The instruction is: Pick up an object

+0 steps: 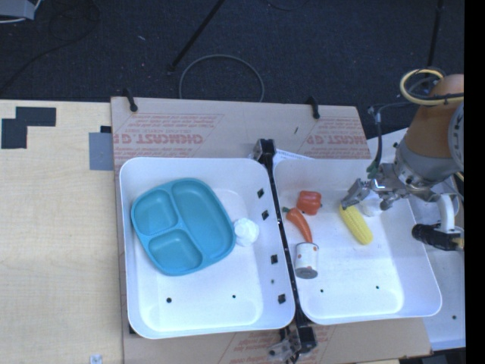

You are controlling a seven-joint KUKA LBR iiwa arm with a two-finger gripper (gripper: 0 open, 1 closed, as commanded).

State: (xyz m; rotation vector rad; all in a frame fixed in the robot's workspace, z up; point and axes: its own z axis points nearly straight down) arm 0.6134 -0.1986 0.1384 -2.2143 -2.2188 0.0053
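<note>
Now end effector (367,195) open, holding nothing, poised just above corn cob (356,224) in right bin (413,294).

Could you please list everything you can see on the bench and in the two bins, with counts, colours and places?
bins: 2, white, side by side on the bench
divided plate: 1, light blue, left bin
small round object: 1, white, left bin, at the plate's right edge
corn cob: 1, yellow, right bin, upper middle
pepper-like piece: 1, red-orange, right bin, upper left
carrot: 1, orange, right bin, just below the pepper-like piece
can: 1, silver with a dark band, right bin, near the divider
arm: 1, grey with orange band, from the right
gripper: 1, metal, over the right bin just above the corn cob
</note>
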